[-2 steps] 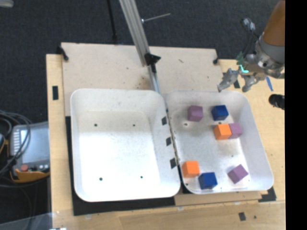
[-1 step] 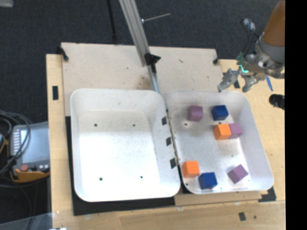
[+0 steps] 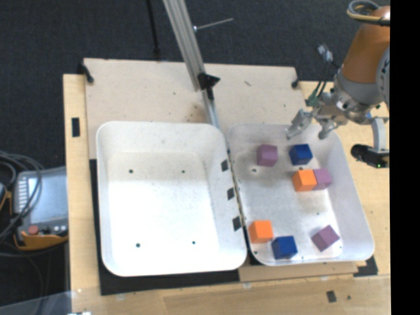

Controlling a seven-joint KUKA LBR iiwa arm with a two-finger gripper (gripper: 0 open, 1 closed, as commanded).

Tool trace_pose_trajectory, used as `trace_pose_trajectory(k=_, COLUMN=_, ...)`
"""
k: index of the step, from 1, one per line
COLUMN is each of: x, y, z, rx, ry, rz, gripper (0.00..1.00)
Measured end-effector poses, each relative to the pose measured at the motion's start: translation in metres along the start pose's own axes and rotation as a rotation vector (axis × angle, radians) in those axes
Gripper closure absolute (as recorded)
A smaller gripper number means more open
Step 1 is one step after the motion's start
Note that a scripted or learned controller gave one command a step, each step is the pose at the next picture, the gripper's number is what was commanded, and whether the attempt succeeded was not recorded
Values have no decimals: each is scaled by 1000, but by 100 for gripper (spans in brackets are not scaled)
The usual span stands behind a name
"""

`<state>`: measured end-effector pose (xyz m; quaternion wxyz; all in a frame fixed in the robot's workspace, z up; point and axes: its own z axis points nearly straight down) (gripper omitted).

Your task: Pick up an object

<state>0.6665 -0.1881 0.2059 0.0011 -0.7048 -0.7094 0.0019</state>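
Above right bin (image 3: 354, 195): end effector (image 3: 310, 127) open, near blue cube (image 3: 300, 154).

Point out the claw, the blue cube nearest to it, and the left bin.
claw (image 3: 307, 128), camera view, gap between fingertips
blue cube (image 3: 300, 154), camera view, top face
left bin (image 3: 105, 195), camera view, left wall

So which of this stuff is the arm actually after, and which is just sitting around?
For the job:
gripper, fingers open
right bin
purple cubes
blue cubes
orange cubes

Lying about:
left bin
metal pole
handheld controller
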Motion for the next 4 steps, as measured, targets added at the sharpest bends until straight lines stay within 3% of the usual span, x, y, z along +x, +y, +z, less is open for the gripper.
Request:
trace_pose_trajectory(k=1, x=4, y=-9, z=56, rx=-1, ry=0, rz=5, gripper=0)
trace_pose_trajectory(k=2, x=1, y=0, z=76, rx=-32, ry=-8, rz=6, gripper=0)
trace_pose_trajectory(k=3, x=0, y=1, z=64, rx=-39, ry=-11, rz=6, gripper=100)
trace_pose_trajectory(k=4, x=8, y=6, z=13, rx=-12, ry=-1, rz=3, gripper=100)
